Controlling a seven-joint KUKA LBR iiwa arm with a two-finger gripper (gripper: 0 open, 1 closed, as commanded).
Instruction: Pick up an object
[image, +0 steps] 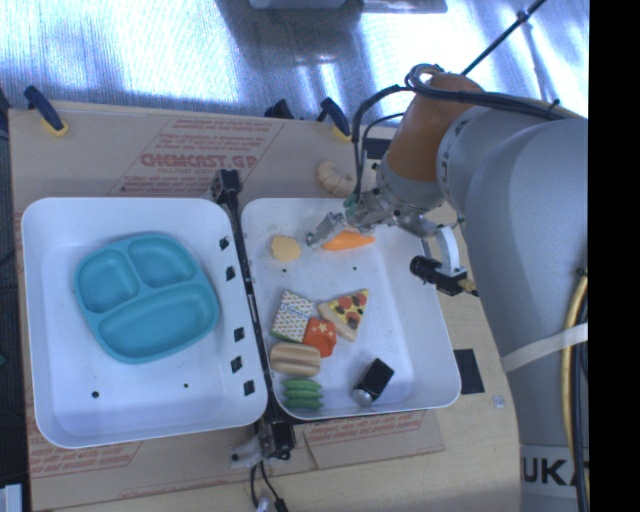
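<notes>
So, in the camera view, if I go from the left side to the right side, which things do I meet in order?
Blue divided plate → yellow round piece → orange carrot → black clip → grey arm.

Left bin (40, 300): the blue divided plate (148, 295) took the middle; bare white floor ran along the near edge.
Right bin (425, 330): toy foods (315, 335) and a black block (373, 379) crowded the near half; its right side lay open.
Far end: the claw (335, 228) and an orange carrot (348, 240) blocked it.
</notes>
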